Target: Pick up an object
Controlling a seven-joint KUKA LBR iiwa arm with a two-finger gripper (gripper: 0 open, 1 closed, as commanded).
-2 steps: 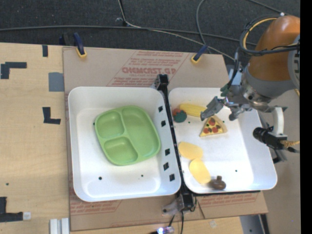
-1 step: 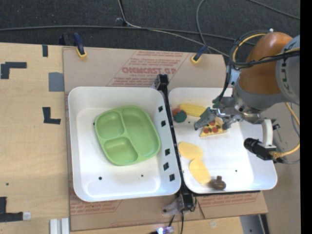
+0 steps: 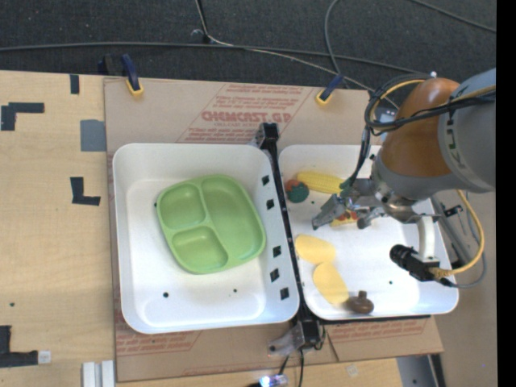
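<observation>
My gripper point(image 3: 347, 214) is low in the right bin point(image 3: 403, 297), near its back left part, with its two fingers spread open. A small orange and yellow thing point(image 3: 348, 217) lies on the bin floor between the fingers, not gripped. A yellow corn cob point(image 3: 319, 183) lies just behind and left of the gripper. Beside the cob sits a small green and orange toy point(image 3: 298, 190). Two pale yellow pieces point(image 3: 314, 249) point(image 3: 329, 284) lie nearer the front, and a brown lump point(image 3: 360, 302) rests by the front wall.
The left bin point(image 3: 133, 297) holds a green divided plate point(image 3: 210, 224). A black divider with clips point(image 3: 278, 216) runs between the bins. The arm's grey body and orange band point(image 3: 419, 135) hang over the right bin's back right. Cables point(image 3: 463, 248) loop at its right side.
</observation>
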